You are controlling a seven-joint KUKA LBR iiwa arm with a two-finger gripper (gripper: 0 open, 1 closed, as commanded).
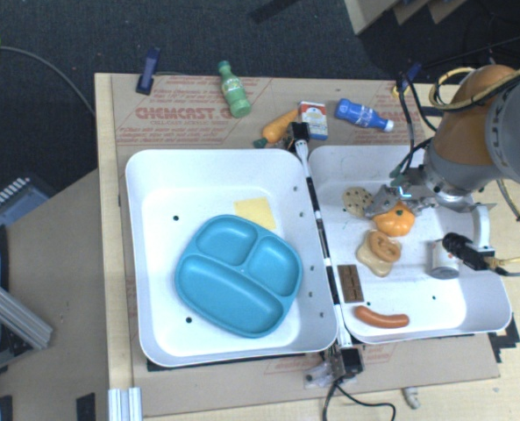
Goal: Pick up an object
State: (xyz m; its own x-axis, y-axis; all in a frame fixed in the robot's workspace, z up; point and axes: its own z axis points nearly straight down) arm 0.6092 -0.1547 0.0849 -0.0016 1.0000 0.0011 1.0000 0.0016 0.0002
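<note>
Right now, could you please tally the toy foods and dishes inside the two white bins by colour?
Blue: 1, the plate
Yellow: 1, the cheese slice
Orange: 2, the round fruit and the sausage
Brown or tan: 3, the cookie, the pastry and the chocolate bar
Total: 7

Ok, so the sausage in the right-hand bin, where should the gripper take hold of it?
Probably at the middle of the sausage, coming straight down from above and pinching across its narrow width. It lies flat on the floor of the bin, long axis left to right, nothing touching it, though the near wall is close.
</note>
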